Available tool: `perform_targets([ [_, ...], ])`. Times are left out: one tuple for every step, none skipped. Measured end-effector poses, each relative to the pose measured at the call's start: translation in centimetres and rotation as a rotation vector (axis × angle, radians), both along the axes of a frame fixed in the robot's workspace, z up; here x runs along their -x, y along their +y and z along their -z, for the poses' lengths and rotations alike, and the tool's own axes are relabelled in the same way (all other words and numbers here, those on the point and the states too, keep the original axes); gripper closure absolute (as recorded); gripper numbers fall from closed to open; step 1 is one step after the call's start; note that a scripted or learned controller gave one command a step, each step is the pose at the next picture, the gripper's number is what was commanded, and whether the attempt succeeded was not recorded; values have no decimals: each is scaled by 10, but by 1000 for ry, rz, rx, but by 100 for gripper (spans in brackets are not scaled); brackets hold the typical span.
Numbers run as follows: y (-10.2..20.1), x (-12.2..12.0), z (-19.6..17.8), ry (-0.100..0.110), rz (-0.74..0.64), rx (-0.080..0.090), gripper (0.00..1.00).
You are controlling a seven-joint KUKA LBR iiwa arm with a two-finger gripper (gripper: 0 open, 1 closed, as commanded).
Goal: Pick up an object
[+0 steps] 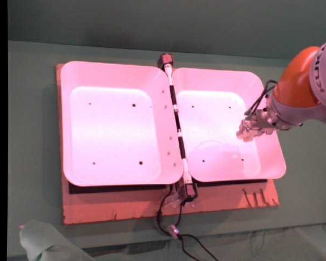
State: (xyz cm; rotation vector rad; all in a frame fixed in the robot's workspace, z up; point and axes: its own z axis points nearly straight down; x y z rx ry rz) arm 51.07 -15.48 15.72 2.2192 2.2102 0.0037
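Observation:
My gripper (pixel 246 131) hangs over the right part of the right bin (pixel 271 170), low above its floor, with the orange-banded wrist (pixel 293 86) behind it. A faint, pale, rounded outline (pixel 220 147) lies on the floor of that bin, just left of and nearer than the gripper. It looks like a clear or white object, too faint to name. I see nothing held at the gripper's tip. The left bin (pixel 68 118) shows only small dark dots on its floor.
A black-and-white rod (pixel 176 118) runs between the two bins, with dark connectors at its far end (pixel 165 60) and near end (pixel 188 190). A cable (pixel 171 227) trails off the front. The bins rest on a brown board (pixel 98 208). Green cloth (pixel 41 241) lies at the lower left.

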Motion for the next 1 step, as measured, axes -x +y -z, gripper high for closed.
perform_targets([
  [3, -10, -60, -3, -2, 0, 100],
])
